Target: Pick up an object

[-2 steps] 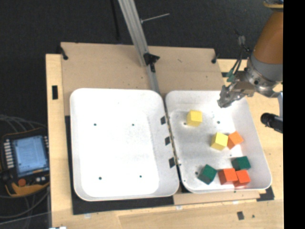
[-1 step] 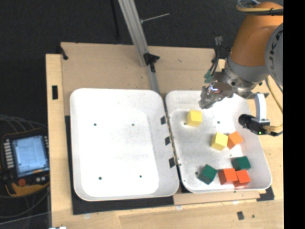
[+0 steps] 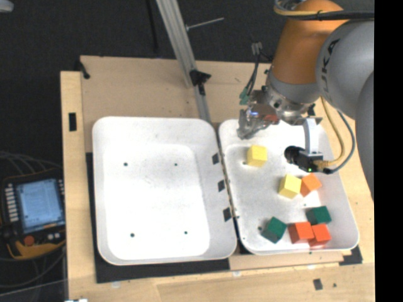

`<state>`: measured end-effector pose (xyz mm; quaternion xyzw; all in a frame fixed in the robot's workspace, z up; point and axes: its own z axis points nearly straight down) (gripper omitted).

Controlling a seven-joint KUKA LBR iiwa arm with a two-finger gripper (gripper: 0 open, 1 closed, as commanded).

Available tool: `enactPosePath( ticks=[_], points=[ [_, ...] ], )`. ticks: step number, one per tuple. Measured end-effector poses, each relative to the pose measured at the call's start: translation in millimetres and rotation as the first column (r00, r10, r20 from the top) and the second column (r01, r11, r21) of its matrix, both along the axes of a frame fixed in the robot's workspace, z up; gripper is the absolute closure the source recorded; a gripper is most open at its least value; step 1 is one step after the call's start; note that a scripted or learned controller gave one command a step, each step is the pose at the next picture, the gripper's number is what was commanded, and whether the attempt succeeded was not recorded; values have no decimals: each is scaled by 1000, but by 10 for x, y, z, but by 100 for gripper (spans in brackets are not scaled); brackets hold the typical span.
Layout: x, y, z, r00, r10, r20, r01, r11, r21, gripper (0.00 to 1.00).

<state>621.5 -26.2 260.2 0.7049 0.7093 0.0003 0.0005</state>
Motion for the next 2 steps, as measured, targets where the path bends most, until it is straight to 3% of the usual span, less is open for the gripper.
enactPosePath(
  ticks=[2],
  points=[
    [133, 1090, -96, 1000, -3, 1, 3, 1000, 0, 100]
  ],
)
